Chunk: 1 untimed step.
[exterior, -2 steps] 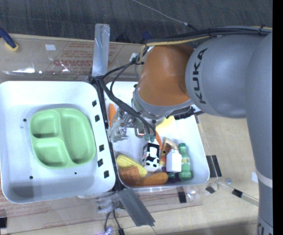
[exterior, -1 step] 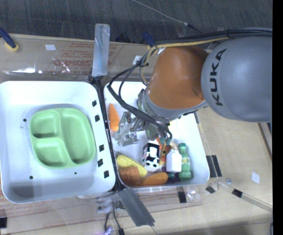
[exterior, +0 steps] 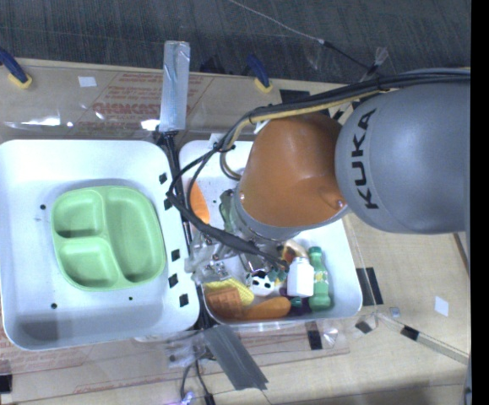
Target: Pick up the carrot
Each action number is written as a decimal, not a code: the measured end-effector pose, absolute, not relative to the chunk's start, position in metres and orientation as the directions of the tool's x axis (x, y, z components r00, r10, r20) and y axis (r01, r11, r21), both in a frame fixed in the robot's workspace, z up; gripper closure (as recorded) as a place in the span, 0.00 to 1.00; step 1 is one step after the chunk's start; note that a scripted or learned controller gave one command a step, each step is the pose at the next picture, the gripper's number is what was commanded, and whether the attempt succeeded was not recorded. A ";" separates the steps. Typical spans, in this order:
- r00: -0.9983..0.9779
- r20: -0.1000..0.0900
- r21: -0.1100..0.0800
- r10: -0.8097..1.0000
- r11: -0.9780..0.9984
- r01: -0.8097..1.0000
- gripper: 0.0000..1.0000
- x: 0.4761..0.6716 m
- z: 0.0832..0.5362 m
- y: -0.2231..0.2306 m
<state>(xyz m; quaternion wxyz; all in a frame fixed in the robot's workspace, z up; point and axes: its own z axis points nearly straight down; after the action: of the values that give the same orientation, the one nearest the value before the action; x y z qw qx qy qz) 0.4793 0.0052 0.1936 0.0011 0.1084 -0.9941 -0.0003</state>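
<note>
The grey arm with its orange band hangs over the right bin. The left bin holds a green divided plate. The carrot lies at the right bin's near wall, beside a white bottle. Whether the tool is clenched I cannot tell.

Carrot: orange, elongated, lying flat and roughly horizontal along the near wall of the right-hand bin, just below a yellow item; its upper edge partly overlapped by neighbouring objects.
</note>
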 end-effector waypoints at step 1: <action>-0.976 0.000 0.000 -0.219 0.976 -0.219 1.00 0.481 0.204 0.006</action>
<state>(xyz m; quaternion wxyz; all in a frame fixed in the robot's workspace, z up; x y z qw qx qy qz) 0.4809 0.0062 0.2038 0.0000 0.1103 -0.9939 -0.0001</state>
